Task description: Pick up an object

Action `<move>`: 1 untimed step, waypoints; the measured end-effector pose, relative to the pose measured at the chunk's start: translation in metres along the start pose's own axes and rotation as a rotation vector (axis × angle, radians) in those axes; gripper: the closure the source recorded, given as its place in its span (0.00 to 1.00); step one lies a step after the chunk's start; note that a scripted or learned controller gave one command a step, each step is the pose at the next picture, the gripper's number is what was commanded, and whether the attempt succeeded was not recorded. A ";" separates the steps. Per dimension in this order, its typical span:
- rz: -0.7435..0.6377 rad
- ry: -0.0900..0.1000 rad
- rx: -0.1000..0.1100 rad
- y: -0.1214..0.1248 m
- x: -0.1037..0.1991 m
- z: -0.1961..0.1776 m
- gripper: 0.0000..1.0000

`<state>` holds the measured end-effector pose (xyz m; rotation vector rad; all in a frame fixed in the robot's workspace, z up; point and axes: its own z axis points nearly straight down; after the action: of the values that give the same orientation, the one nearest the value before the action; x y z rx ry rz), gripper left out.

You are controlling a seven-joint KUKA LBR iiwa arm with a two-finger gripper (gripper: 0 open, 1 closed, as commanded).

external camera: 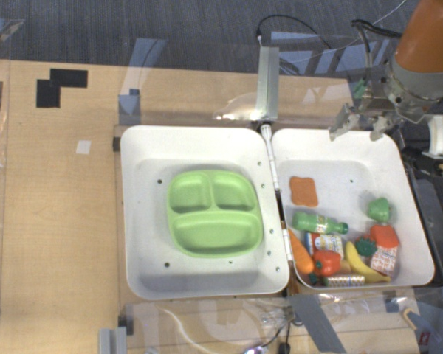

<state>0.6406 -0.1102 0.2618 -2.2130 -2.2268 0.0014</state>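
Camera view: claw (360,124) at 1 o'clock, spread, nothing pinched, hovering over far rim of right bin (354,157). Candidate objects piled at 5 o'clock in that bin: orange block (304,191), green bottle (319,223), banana (363,264), green pepper (379,209). Green tray (214,214) in left bin (144,198). Nothing lifted yet; descent, grasp, lift all left.

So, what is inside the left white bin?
The left white bin holds one green divided tray, lying flat with three bare compartments. Whatever is under the tray is covered.
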 end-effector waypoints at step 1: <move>-0.200 -0.001 -0.002 -0.078 0.041 0.080 0.00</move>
<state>0.5623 -0.0698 0.1823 -1.9812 -2.4376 -0.0001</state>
